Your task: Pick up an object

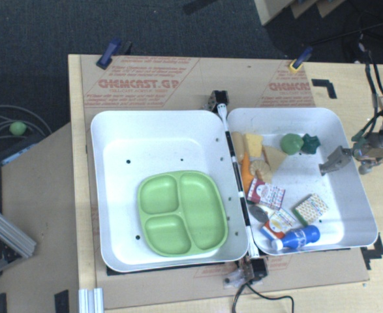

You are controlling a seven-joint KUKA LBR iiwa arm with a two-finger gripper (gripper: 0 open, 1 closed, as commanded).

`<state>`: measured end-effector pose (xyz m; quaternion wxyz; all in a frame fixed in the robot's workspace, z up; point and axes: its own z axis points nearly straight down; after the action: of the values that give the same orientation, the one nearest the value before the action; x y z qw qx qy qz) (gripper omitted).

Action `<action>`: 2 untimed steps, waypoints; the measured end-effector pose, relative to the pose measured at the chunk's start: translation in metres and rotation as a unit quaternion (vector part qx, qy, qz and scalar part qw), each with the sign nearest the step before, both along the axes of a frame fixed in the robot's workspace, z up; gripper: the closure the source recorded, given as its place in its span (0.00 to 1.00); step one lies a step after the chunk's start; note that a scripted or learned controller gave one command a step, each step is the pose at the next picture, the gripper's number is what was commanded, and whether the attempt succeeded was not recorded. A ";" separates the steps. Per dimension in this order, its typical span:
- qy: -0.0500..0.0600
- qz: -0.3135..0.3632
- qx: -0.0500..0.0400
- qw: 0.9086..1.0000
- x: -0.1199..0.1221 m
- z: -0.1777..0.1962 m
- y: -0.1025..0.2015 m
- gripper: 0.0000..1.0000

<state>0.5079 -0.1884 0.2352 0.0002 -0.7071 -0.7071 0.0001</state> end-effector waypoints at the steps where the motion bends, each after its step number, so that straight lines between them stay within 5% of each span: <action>1: 0.001 0.001 0.001 1.000 0.051 -0.109 0.043 0.00; 2: -0.001 0.001 0.000 1.000 0.117 -0.150 0.092 0.00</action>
<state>0.6245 -0.0967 0.0851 -0.0001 -0.7065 -0.7077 -0.0007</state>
